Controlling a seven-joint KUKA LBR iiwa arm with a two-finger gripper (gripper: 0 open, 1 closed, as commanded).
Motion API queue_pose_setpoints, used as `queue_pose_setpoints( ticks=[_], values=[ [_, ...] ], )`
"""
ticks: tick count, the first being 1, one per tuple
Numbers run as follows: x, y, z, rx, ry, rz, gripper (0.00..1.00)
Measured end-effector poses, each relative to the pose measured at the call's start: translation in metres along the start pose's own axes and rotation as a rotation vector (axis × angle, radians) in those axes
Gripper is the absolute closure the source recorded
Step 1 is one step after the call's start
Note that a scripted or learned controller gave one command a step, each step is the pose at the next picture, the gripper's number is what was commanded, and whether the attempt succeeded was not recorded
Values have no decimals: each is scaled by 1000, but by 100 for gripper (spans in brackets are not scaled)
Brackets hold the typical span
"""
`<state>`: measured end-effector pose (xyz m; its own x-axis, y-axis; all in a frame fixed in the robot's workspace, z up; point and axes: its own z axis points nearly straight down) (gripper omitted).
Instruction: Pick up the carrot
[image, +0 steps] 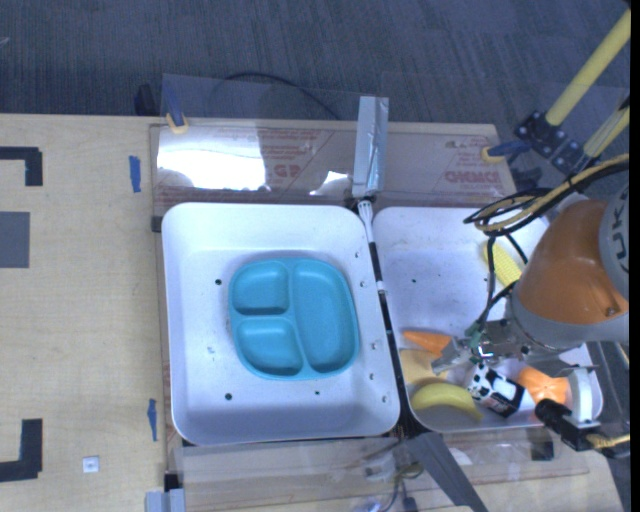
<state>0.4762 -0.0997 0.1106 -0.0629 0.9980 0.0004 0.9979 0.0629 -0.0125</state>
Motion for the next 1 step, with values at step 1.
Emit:
queue_pose_setpoints(
  ticks=[1],
  values=[
    [-15,58,24,-17,-2,-138,0]
  ],
)
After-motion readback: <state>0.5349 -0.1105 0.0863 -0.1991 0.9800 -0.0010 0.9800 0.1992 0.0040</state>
